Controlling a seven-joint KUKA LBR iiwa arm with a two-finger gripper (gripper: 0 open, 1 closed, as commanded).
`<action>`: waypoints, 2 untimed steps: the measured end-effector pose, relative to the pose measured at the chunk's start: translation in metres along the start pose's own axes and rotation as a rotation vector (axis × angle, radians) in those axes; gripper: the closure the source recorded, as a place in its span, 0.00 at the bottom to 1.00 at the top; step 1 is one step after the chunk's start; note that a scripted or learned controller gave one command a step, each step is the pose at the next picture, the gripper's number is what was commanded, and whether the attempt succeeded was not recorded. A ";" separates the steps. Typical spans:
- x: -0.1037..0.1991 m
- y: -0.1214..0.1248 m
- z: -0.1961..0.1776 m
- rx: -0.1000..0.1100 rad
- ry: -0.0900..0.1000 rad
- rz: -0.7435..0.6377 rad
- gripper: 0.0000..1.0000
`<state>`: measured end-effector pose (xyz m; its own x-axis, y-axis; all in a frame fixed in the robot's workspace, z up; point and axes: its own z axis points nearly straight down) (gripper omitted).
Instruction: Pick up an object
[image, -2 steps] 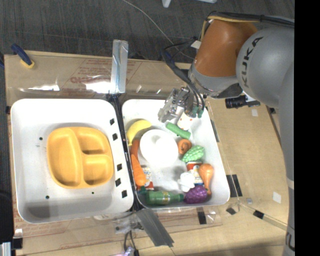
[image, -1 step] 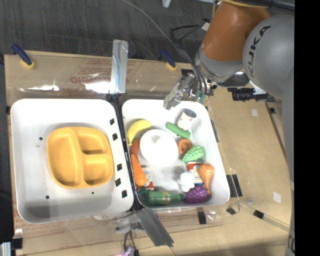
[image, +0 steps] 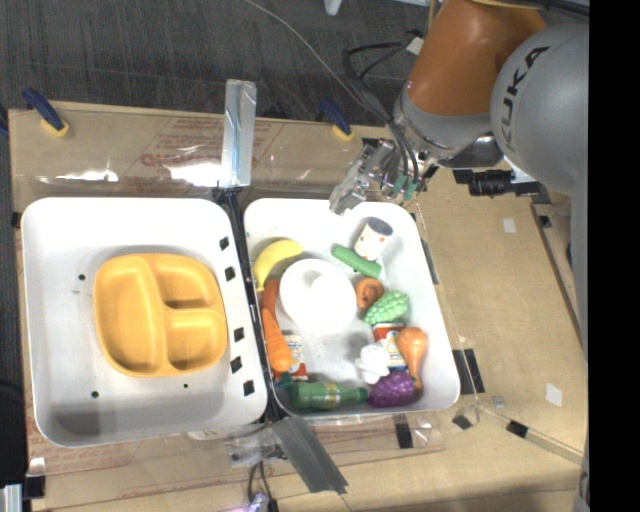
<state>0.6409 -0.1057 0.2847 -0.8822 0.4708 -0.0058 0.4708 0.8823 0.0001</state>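
While gripper (image: 352, 190) hovers over right bin (image: 440, 330), grip unclear; toy food inside; left bin (image: 40, 300) holds yellow tray (image: 160, 310).

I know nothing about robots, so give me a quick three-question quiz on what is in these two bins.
1. True or false: the yellow divided tray lies in the same bin as the toy food.
2. Which sits nearest the front rim of the right bin? A) white cup B) purple grapes C) yellow banana
3. Fill in: the tool is above the ____ rim of the right bin.

Key: 1 false, the tray is in the left bin. 2 B. 3 far.
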 end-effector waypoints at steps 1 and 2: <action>-0.001 0.001 -0.011 0.000 -0.004 -0.006 1.00; -0.031 -0.048 -0.043 0.001 0.002 0.268 1.00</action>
<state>0.6457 -0.1627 0.3276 -0.7263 0.6874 -0.0038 0.6874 0.7263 -0.0001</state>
